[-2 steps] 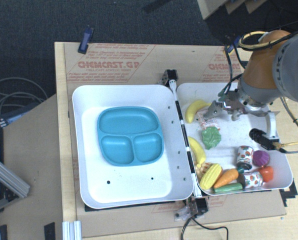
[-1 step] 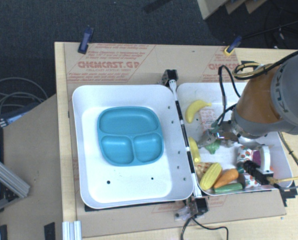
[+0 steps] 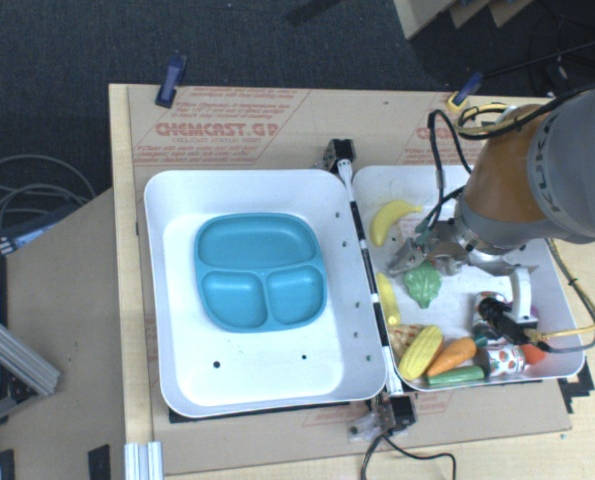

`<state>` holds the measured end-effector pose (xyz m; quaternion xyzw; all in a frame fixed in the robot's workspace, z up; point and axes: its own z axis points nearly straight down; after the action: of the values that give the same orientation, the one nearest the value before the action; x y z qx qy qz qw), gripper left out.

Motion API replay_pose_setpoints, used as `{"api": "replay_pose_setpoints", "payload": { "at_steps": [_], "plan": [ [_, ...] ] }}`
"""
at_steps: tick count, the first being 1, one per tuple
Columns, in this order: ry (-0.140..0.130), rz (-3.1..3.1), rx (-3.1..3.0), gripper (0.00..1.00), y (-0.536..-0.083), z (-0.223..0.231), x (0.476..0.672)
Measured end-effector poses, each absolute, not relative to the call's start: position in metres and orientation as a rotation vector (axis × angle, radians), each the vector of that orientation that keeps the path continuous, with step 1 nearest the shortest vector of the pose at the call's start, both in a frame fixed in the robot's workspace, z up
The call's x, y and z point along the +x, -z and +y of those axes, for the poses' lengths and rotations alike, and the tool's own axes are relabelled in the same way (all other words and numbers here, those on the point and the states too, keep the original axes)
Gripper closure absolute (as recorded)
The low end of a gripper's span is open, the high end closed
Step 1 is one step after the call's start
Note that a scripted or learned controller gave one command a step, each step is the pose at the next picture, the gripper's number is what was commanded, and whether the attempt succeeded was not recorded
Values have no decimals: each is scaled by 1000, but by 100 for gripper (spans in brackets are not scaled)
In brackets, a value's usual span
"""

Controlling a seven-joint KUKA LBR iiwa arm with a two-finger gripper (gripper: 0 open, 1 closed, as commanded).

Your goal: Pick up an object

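Observation:
The right bin point(image 3: 447, 316) holds several toy foods. A yellow banana point(image 3: 389, 218) lies at its far left. A green leafy piece point(image 3: 424, 286) sits in the middle. Along the near edge are a yellow corn cob point(image 3: 420, 352), an orange carrot point(image 3: 452, 356), a green vegetable point(image 3: 457, 375) and a small red-labelled can point(image 3: 505, 356). My gripper point(image 3: 414, 256) is low inside this bin, just above and touching the top of the green leafy piece, to the right of the banana. The grey arm with its orange band point(image 3: 502, 183) covers the bin's far right.
In the left bin point(image 3: 167, 298) lies a blue divided plate point(image 3: 260, 271). A black clip point(image 3: 339, 152) sits at the far end of the divider between the bins. Cables point(image 3: 447, 133) loop from the arm over the right bin's far edge. The bench's cardboard top point(image 3: 217, 128) lies beyond.

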<state>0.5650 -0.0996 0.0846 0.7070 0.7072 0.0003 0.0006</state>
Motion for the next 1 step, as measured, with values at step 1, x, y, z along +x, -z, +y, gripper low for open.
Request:
{"api": "replay_pose_setpoints", "payload": {
  "at_steps": [1],
  "plan": [
    [0, 2222, 2223, 0, -85, -94, 552]
  ]
}}
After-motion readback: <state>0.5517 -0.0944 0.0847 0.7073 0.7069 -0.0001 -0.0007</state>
